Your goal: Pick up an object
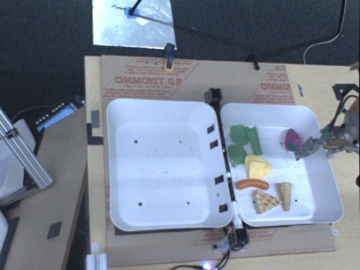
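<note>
The gripper hangs over the right bin at its three o'clock side; I cannot tell how the jaws stand, and nothing shows between them; the purple toy lies just beside it, toward nine o'clock, apart from the green pieces; it looks light, stiff and smooth, likely slippery; a hold across its narrow middle seems soundest.
</note>
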Controlling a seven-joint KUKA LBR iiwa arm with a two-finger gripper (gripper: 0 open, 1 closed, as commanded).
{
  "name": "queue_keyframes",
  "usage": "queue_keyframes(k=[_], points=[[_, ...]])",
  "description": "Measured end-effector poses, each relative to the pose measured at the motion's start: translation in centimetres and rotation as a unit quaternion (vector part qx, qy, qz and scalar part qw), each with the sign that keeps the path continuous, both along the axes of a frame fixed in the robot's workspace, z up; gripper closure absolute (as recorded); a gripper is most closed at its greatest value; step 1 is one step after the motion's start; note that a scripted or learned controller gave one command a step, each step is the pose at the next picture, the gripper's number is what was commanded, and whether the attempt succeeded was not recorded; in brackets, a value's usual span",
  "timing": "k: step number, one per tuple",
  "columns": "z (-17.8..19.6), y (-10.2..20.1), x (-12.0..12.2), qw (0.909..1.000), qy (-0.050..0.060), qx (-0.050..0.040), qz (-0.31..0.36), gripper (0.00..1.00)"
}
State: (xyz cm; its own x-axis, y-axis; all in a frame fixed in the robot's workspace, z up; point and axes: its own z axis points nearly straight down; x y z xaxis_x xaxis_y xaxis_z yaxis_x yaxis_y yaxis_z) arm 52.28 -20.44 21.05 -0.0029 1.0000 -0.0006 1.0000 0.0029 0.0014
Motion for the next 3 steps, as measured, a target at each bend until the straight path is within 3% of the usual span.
queue_keyframes(k=[1,2,3], points=[[-12.4,10.4,3.2,1.0,0.004,0.0037,0.005,0.0],[-10.6,9.5,3.3,1.0,0.0,0.0004,0.0,1.0],[-6.2,11.3,9.9,1.0,-0.005,-0.0002,0.003,1.0]])
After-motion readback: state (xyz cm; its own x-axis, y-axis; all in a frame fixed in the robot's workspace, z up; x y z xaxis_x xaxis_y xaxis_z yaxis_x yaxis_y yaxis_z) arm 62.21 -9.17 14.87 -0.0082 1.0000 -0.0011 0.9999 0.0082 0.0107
